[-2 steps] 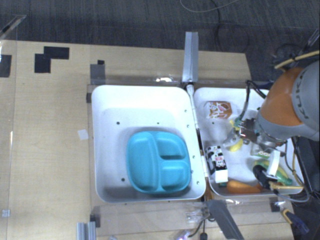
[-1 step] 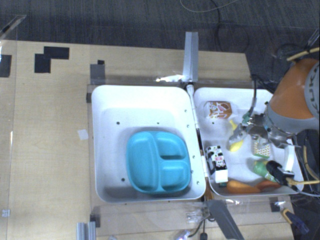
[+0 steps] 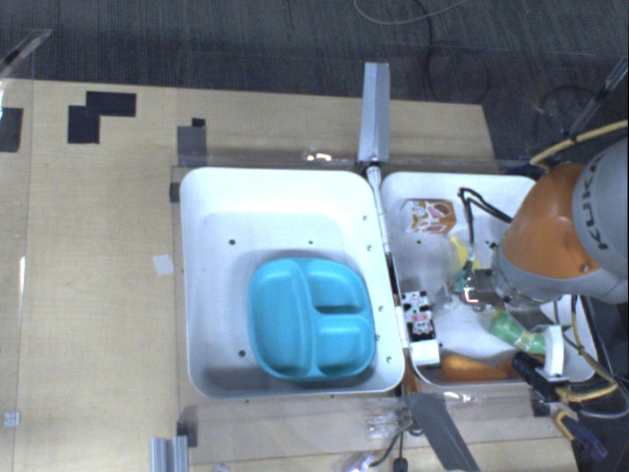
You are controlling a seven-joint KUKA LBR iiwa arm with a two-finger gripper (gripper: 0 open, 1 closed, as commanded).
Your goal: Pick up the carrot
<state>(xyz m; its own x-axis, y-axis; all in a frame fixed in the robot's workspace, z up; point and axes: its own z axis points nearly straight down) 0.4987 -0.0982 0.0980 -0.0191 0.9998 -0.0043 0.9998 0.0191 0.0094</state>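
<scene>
You cannot tell if the fingers of the gripper (image 3: pixel 472 293) are apart or together, because the arm's wrist hides them. The gripper hangs low in the right bin (image 3: pixel 423 190), near its middle, under the orange band (image 3: pixel 545 226) of the arm.

The carrot (image 3: pixel 474 367) is long and orange. It lies flat along the near wall of the right bin, apart from the gripper. A green thing (image 3: pixel 516 332) lies just beyond it, under the wrist. Something yellow (image 3: pixel 458 251) sits by the gripper. A small white packet with a brown and orange picture (image 3: pixel 431 216) lies at the far end; its words are too small to read. A little black and white box (image 3: pixel 417 315) sits by the left wall.

In the left bin (image 3: pixel 216 195) you see a blue plate with three parts (image 3: pixel 310 315).
</scene>
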